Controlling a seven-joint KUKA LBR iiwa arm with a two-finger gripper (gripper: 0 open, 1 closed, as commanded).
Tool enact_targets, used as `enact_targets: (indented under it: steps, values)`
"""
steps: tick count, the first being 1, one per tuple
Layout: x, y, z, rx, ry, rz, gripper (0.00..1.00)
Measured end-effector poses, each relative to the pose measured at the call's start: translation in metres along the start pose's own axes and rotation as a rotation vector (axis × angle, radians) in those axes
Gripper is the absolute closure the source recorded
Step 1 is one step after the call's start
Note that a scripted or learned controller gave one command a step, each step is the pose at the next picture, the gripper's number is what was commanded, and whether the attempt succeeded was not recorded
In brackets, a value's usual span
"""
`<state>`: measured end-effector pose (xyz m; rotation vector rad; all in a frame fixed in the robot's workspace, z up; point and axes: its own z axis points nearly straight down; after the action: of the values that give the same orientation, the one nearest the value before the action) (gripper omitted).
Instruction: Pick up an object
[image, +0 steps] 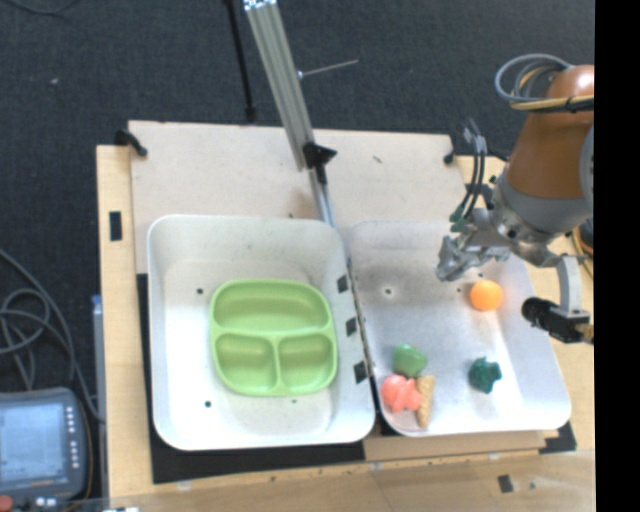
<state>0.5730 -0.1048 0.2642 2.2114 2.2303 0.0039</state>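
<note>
The right bin (400, 255) holds an orange ball (486, 296) near its far right side. A dark green toy (485, 374) lies toward the front right. At the front left of that bin sit a light green piece (408, 359), a pink toy (399, 393) and a tan cone (427, 398), close together. My gripper (452, 261) hangs over the back of the right bin, just left of and above the orange ball, apart from it. Nothing shows between its fingers.
The left bin (170, 300) holds a green divided plate (272, 335). A grey metal pole (290, 95) slants up from the back edge between the bins. The middle of the right bin's floor is bare.
</note>
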Motion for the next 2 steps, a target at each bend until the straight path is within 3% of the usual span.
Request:
enact_targets:
  steps: [2]
  values:
    - [0.103, 0.013, 0.001, 0.001, 0.000, 0.000, 1.00]
